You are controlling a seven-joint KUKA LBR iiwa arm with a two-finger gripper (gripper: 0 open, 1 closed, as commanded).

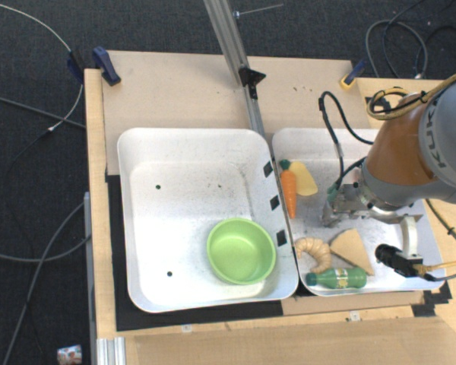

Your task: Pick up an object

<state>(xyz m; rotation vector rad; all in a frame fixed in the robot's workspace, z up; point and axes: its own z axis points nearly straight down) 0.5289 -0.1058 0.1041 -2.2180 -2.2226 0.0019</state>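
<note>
We see the gripper (336,213) low in the right bin (313,141), fingers too blurred for us to tell, carrot (289,192) just left, wedge (351,248), bottle (336,279) below, green bowl (241,250) in left bin (175,144).

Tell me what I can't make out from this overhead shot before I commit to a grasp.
- Gripper: its fingertips are too small and cluttered by cables to judge their spacing.
- Right bin: the arm's wrist covers its right part, so anything lying there is hidden.
- Green bottle: label too small to read.
- Yellow piece: the carrot overlaps one edge, so its full shape is unclear.
</note>
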